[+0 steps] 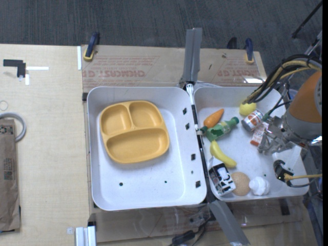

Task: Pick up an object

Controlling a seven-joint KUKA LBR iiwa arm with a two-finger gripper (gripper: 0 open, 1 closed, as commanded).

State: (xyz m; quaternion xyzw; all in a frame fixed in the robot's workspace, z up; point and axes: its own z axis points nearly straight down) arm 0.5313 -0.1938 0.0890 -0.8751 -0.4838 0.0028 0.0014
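Note:
The right bin (294, 176) holds several small things: an orange carrot (213, 118), a green bottle (221, 129), a yellow banana (222, 154), a yellow lemon (247, 108), a red and silver can (252, 121), a black and white box (221, 178), a tan ball (240, 183) and a white ball (259, 185). My gripper (265, 140) hangs low over the bin's right side, just below and right of the can. Nothing shows clearly between its tips.
The left bin (148, 188) carries a yellow divided plate (134, 131). A divider wall (197, 147) separates the two bins. Cables (269, 86) loop above the arm's orange band (312, 99) at the right. A brown bag (7, 168) lies far left on the bench.

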